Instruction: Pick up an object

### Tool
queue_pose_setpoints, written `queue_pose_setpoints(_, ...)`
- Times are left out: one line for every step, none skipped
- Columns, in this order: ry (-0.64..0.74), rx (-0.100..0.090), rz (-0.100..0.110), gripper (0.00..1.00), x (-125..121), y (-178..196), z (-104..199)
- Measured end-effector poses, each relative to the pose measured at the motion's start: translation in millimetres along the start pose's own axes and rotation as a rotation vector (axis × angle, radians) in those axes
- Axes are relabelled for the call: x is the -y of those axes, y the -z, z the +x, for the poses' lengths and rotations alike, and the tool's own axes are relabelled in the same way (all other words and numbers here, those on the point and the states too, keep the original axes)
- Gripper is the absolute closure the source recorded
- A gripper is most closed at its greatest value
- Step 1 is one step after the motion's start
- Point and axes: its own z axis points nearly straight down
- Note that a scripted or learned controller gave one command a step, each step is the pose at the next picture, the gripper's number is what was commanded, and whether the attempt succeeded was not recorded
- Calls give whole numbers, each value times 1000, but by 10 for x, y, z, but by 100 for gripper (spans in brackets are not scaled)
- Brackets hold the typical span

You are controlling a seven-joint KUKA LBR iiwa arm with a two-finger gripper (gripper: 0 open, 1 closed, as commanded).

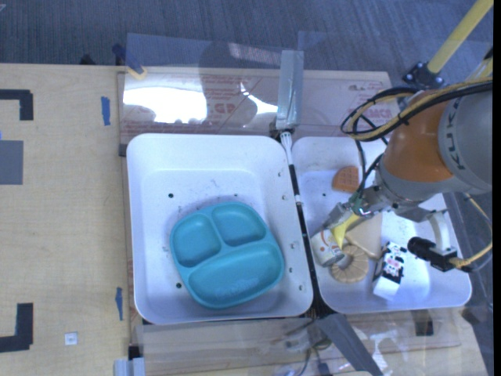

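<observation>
Pincer [343, 224] low in the cluttered bin [434, 284]; apart or together, impossible to tell. Directly at it, a yellow piece [341, 233] and a pale wedge [366, 232]; just beyond these, a round tan woven disc [350, 267]; farther out, a white block with dark markings [389, 274]; on the opposite side, an orange-tan lump [345, 179]. Well apart, across the divider, a teal divided plate [227, 255] in the neighbouring bin [153, 178]. Likely risk: catching two crowded items together, or nudging one aside. Contact point hidden beneath the wrist.
</observation>
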Motion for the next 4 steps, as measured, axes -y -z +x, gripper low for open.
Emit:
queue_pose_setpoints(-2, 3, -6, 100, -18, 116, -10)
queue_pose_setpoints(-134, -1, -5, 100, -383, 1317, 573)
queue_pose_setpoints(-139, -1, 6, 0, -351, 1269, 550)
queue_pose_setpoints(86, -2, 9, 0, 89, 66, -86)
